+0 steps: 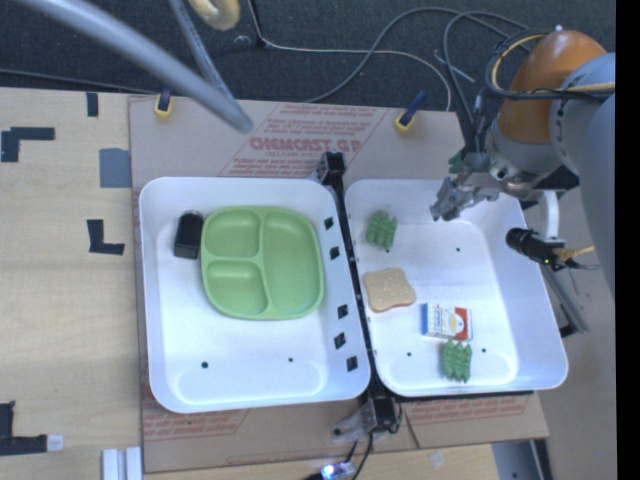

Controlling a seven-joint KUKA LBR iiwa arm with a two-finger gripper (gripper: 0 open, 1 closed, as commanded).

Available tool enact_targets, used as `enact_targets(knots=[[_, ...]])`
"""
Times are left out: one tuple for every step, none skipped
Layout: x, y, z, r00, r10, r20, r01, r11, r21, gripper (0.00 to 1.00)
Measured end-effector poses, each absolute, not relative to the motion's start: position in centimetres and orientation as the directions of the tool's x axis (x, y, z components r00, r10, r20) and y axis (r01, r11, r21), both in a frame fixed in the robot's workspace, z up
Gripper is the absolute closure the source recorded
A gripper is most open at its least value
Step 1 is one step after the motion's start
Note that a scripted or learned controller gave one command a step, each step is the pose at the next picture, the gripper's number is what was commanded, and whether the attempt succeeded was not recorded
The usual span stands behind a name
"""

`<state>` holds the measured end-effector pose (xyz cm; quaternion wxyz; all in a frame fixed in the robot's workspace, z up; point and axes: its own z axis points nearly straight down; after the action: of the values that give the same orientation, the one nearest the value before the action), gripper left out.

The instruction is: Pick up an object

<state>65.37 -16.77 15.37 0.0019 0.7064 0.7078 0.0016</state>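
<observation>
Two white bins are seen side by side on a cardboard sheet (300, 133) on the bench. The left bin (170, 368) is occupied by a green divided plate (262, 263), with a small black block (188, 235) touching the plate's left edge.

In the right bin (520, 338) four things are laid well apart from the gripper: a green studded piece (381, 229) near the upper left corner, a tan slice of toast (388, 289) just below it, a small white box with red and blue print (446, 322) toward the middle, and a second green studded piece (456, 361) just below the box, near the bin's front wall.

The arm (555, 88) is seen entering from the right, its orange band above the wrist. The gripper (447, 205) is held over the upper part of the right bin, above bare floor to the right of the upper green piece. Nothing is seen between its fingers. How far they are spread cannot be told, since they appear as a dark, blurred mass pointing down and left.

A black divider (345, 268) runs between the bins, and cables (400, 38) are trailed across the dark floor behind the bench.
</observation>
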Motion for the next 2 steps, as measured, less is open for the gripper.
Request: enact_targets(knots=[[65.8, -17.0, 19.7, -0.002, 1.0, -0.001, 1.0, 0.002, 0.003, 1.0], [65.7, -16.0, 24.4, -0.002, 1.0, 0.0, 1.0, 0.002, 0.004, 1.0]])
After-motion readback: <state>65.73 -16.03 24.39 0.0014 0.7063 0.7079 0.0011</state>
